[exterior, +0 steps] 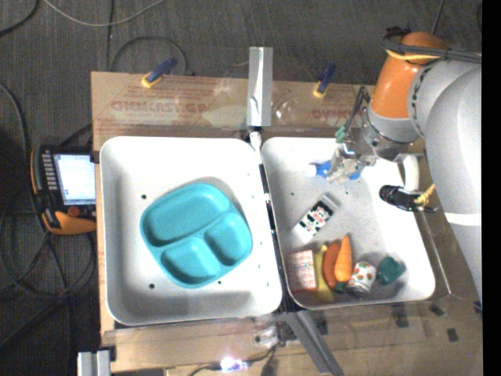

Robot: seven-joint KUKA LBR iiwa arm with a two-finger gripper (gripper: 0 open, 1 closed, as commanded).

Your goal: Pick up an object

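Note:
My gripper (343, 165) hangs over the far part of the right bin (368, 210), reaching in from the right. A small blue object (320, 168) lies right under and beside its tips; more blue shows on the gripper's other side, and I cannot tell whether it is held. Nearer the bin's middle lies a black-and-white box (315, 218). Along the front wall sit a reddish can (300, 270), a yellow banana (322, 274), an orange carrot (342, 261), a patterned cup (361, 277) and a teal cup (390, 269).
The left bin (125, 178) holds a teal divided plate (197, 233). A raised divider (266, 202) separates the two bins. A handheld pendant (66, 186) lies off the bench at the left.

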